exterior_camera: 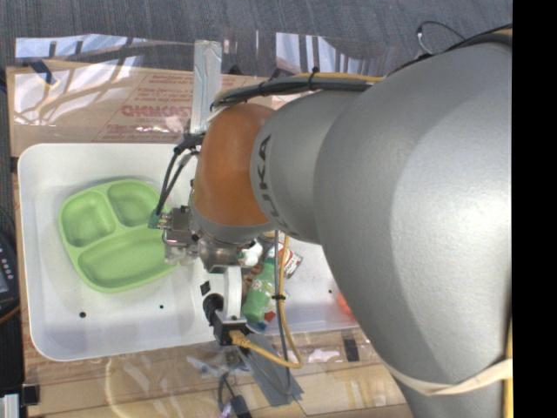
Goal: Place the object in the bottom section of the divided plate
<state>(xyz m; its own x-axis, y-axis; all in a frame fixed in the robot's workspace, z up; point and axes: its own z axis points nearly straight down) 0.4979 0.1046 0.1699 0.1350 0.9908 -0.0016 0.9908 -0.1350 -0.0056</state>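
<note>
Green divided plate [113, 259] sits in left white bin [52, 320]; three sections, largest along plate's lower edge. Grey arm [392, 190] with orange band [228, 172] comes in from right of plate, wrist hanging just beside plate's right rim. Jaws hidden beneath wrist: cannot tell how far open, nor whether anything held. Green object [258, 307] lies right of plate, apart from it, in right bin [309, 316], partly covered by wrist. Colourful packet [285, 264] also right of plate, near green object.

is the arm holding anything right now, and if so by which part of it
It cannot be told: the arm covers the place of any hold. A green object shows just beneath the wrist, at the right bin, apart from the divided plate.
</note>
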